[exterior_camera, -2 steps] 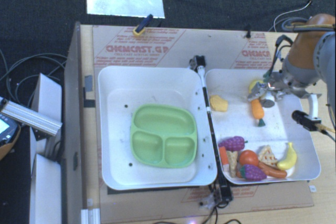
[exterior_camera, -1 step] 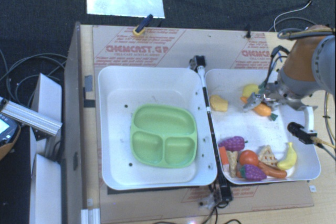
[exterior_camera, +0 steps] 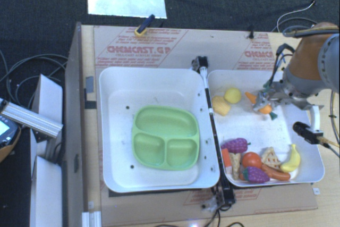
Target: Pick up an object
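My pincer (exterior_camera: 264,104) is low in the right bin (exterior_camera: 319,167), right over a small orange carrot toy (exterior_camera: 265,109) at its far side; whether it grips, I cannot tell. Green tray (exterior_camera: 166,138) in the left bin (exterior_camera: 114,93).

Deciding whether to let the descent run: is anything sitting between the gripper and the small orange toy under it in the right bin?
Nothing visible does. The gripper is right at the orange toy, with bare bin floor around it in the right bin. The nearest other pieces, the yellow ball and the pale lemon, lie off to its side.
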Action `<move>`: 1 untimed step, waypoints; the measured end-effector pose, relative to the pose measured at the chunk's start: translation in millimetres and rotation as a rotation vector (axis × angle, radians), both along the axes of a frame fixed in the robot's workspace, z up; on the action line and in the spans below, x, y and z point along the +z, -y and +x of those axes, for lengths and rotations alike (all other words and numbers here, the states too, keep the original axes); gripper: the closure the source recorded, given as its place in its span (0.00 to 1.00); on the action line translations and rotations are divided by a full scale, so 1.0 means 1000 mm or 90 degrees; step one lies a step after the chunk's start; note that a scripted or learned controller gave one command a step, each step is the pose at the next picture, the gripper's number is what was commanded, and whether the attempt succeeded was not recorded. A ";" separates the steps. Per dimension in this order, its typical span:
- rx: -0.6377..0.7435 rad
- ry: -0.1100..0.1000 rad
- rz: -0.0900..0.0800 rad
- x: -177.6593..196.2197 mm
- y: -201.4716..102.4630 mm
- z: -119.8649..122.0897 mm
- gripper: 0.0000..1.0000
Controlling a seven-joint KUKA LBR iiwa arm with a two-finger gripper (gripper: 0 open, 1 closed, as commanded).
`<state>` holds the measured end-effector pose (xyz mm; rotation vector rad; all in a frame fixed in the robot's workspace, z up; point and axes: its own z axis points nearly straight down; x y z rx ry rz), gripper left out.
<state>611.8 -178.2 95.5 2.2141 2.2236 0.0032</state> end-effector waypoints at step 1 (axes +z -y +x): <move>0.000 -0.011 0.003 0.028 -0.071 0.039 1.00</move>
